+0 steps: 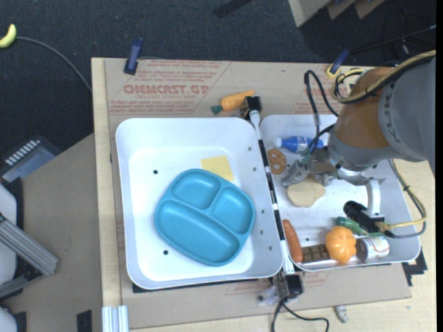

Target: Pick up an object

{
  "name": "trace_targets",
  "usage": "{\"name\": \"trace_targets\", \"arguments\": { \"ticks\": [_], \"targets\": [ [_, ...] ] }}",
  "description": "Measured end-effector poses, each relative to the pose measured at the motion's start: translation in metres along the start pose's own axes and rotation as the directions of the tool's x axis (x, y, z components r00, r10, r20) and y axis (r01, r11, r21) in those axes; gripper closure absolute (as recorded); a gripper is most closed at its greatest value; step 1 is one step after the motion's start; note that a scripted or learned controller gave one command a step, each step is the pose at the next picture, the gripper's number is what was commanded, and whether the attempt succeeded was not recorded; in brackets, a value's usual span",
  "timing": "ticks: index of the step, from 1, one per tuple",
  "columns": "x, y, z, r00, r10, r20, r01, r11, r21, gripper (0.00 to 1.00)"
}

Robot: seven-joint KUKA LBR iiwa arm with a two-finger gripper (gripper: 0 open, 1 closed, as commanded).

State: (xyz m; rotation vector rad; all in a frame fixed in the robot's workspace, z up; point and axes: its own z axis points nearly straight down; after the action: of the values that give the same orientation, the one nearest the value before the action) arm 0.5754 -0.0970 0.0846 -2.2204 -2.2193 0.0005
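Note:
My gripper [299, 173] is low in the right bin [398, 185], near its left wall, with the grey and orange arm reaching in from the right. Its tip hangs just above the upper edge of a beige, flat dough-like piece [306, 195]. To its upper left lies a brown pretzel [277, 160], and beyond that a small blue and white bottle [294, 144]. Along the bin's front edge lie a red sausage [292, 241], a brown chocolate bar [315, 254], an orange fruit [340, 244] and a small can [374, 246].
The left bin [138, 158] holds a blue divided plate [204, 216] and a yellow cheese slice [218, 166]. A green item [351, 223] lies by the orange fruit. An orange toy [232, 102] rests on the bench behind the bins.

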Motion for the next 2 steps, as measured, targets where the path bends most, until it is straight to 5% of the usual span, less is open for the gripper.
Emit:
{"name": "trace_targets", "arguments": {
  "ticks": [2],
  "targets": [
    [-0.0052, -0.0163, 0.0001, 1.0, 0.0, 0.001, 0.0, 1.0, 0.0, 0.0]
  ]
}}
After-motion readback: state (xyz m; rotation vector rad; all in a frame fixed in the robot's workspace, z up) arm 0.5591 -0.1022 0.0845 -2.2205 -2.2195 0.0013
